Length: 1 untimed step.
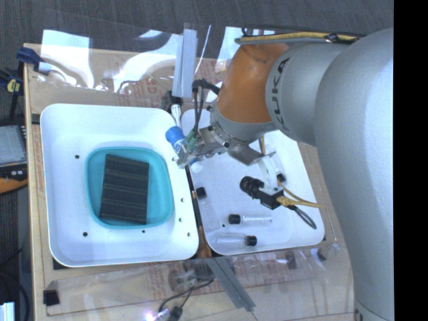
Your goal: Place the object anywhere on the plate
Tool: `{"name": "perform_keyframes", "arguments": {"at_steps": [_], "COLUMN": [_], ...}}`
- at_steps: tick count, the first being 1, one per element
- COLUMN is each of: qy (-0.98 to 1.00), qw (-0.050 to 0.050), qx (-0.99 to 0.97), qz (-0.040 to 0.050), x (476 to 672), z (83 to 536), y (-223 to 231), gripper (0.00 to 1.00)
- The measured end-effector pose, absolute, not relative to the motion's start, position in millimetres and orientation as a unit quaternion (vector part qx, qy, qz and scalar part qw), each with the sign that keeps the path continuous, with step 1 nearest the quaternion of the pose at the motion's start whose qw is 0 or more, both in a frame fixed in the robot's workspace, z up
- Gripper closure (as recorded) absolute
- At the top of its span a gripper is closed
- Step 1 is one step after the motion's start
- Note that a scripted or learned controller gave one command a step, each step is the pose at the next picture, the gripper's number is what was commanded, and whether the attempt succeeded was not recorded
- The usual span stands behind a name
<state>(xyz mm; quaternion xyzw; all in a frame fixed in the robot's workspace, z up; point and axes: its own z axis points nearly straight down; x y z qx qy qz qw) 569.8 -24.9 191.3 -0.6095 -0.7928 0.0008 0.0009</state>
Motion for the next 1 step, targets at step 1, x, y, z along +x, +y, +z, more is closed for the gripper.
{"name": "perform_keyframes", "arguments": {"at_steps": [1], "qy": [-0.793], "qw": [0.001], "qx": [-0.610], "qz": [0.0009], "x": [569.8], "z": [191.3], "y": [-25.4], "gripper": [0.00]}}
